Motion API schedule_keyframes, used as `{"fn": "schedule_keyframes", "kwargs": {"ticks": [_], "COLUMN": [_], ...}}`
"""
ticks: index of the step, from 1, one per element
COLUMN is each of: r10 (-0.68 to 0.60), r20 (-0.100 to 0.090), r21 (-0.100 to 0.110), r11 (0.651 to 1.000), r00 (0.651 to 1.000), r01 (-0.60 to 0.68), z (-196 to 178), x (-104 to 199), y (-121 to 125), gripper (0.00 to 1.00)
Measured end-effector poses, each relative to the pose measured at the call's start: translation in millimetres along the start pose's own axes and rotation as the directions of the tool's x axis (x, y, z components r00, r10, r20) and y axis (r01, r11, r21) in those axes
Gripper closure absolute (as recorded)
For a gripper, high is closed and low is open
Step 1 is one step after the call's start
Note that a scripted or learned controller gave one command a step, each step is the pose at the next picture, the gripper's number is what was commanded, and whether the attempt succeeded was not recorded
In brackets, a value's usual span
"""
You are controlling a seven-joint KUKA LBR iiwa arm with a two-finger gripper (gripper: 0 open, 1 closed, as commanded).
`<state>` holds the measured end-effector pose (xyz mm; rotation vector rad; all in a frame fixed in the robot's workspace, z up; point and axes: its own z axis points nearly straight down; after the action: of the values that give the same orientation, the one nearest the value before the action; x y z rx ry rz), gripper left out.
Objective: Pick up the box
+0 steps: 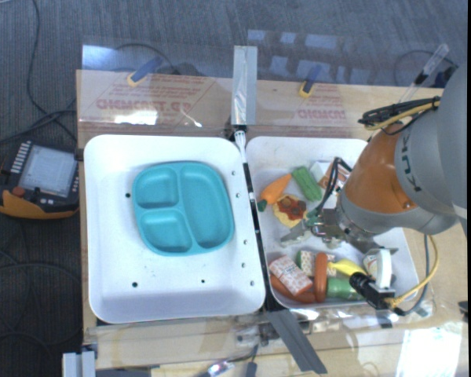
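reaching in over the right bin (408,269), my gripper (323,225) sits at its middle; its state i cannot tell. left bin (110,289) carries a teal tray (182,207) at centre. the box (284,271) lies near the right bin's front-left corner, beside a sausage (321,276).

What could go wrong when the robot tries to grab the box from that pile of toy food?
The gripper is low in the right bin, where toy food is packed tight. The box lies against a hot dog, so the fingers may catch both or slip off. The arm's wrist also hangs over the bin, so it may nudge the carrot or green veggie aside.
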<state>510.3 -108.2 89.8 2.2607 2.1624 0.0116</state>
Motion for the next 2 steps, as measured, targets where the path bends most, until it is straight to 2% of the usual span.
{"fn": "schedule_keyframes", "kwargs": {"ticks": [1, 2], "r10": [0.000, 0.130], "r20": [-0.004, 0.003], "r21": [0.006, 0.021], "r11": [1.000, 0.991], "r00": [1.000, 0.992], "r01": [0.000, -0.130], "z": [-7.3, -61.4], "x": [1.3, -9.3], "y": [-0.6, 111.1], "gripper": [1.00, 1.00]}}
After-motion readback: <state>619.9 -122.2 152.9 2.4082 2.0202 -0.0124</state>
